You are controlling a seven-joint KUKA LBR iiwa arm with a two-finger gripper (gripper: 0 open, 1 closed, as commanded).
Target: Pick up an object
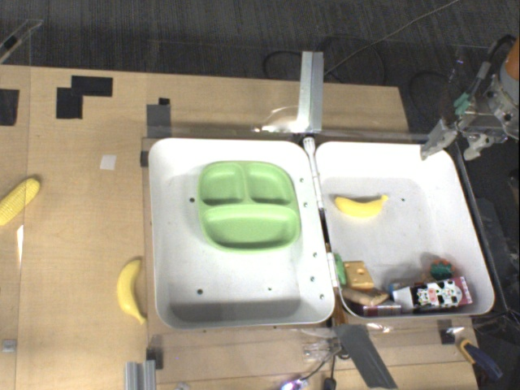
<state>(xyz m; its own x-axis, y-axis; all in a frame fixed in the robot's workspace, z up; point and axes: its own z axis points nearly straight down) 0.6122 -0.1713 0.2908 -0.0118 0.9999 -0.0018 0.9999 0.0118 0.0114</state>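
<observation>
Banana in right bin, pincer off at far corner

Banana (361,206) lies in the right bin (455,218), beyond a green tray (248,204) in the left bin (171,218). Pincer (451,132) hovers over the right bin's far corner; its spread cannot be told.

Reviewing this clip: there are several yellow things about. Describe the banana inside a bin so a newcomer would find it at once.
Start at the right bin of the two white ones. The banana in the bin lies alone in its upper left part, far from the clutter along the near wall. Unlike the banana on the bench, it rests on white plastic, not wood.
</observation>
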